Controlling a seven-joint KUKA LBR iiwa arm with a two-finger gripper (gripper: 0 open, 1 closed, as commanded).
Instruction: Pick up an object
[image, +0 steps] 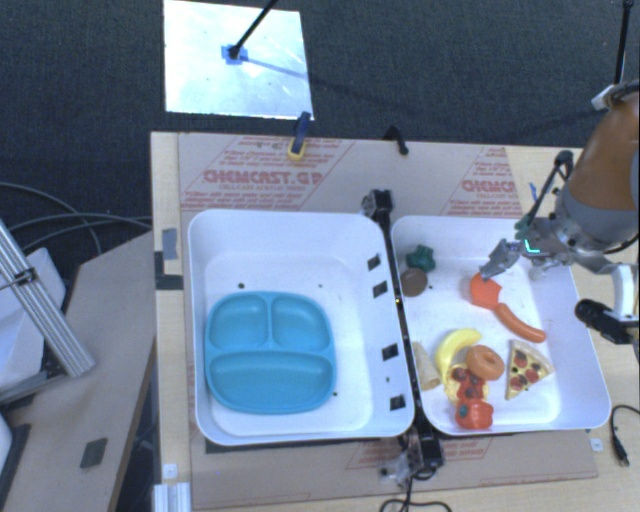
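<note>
The right bin (575, 300) holds several toy foods. A red-orange piece (484, 291) lies near its middle, with an orange sausage (520, 322) just to its right. Below them are a banana (457, 348), a donut (485, 361), a pizza slice (525, 368) and a red pepper (474, 413). A green piece (420, 257) and a brown round piece (413, 282) sit by the bin's left wall. My gripper (503, 262) hangs low over the bin, just above and to the right of the red-orange piece. I see nothing held in it.
The left bin (230, 235) holds a blue divided plate (268, 352). A black divider (392, 300) with clips runs between the bins. A tan wedge (426, 365) lies beside the banana. The arm's grey body (600, 190) looms over the right bin's far right corner.
</note>
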